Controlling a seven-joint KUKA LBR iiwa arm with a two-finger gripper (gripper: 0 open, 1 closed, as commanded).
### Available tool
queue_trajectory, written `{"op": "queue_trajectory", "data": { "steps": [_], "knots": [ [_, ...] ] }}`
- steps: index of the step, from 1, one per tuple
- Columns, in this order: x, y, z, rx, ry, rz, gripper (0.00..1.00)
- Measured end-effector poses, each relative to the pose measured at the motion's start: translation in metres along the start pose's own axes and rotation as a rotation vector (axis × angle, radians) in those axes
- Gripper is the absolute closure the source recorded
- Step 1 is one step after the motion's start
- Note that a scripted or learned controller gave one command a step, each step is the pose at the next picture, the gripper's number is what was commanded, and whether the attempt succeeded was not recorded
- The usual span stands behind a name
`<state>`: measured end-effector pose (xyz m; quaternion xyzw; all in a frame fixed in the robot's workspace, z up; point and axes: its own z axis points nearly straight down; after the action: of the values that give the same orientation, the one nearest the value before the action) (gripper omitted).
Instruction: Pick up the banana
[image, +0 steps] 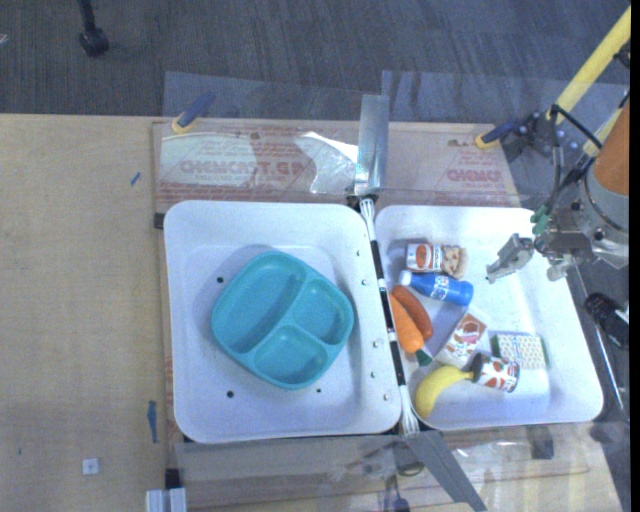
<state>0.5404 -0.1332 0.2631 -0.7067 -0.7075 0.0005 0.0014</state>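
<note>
Gripper hangs well apart from yellow (short, curved) banana.

Two shallow white plastic bins, smooth with a faint sheen. Teal three-compartment plastic plate, smooth, semi-matt. Yellow plastic banana, smooth, slightly glossy. Orange plastic carrot, smooth, matt. Blue cylindrical plastic bottle, glossy. Small cans with printed paper-look labels, satin. Printed cardboard-look carton, matt. Pale wooden bench top, matt, fine-grained. Brown cardboard sheet along the far bench edge, matt, under clear glossy film. Grey metal bracket between the bins, brushed. Metal two-finger gripper, dull grey.
</note>
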Motion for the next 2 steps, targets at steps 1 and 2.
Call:
{"op": "queue_trajectory", "data": {
  "steps": [1,2],
  "knots": [
    [0.033,-0.042,0.145,-0.001,-0.001,0.099,0.0],
    [0.041,-0.058,0.175,-0.01,0.0,0.106,0.0]
  ]
}}
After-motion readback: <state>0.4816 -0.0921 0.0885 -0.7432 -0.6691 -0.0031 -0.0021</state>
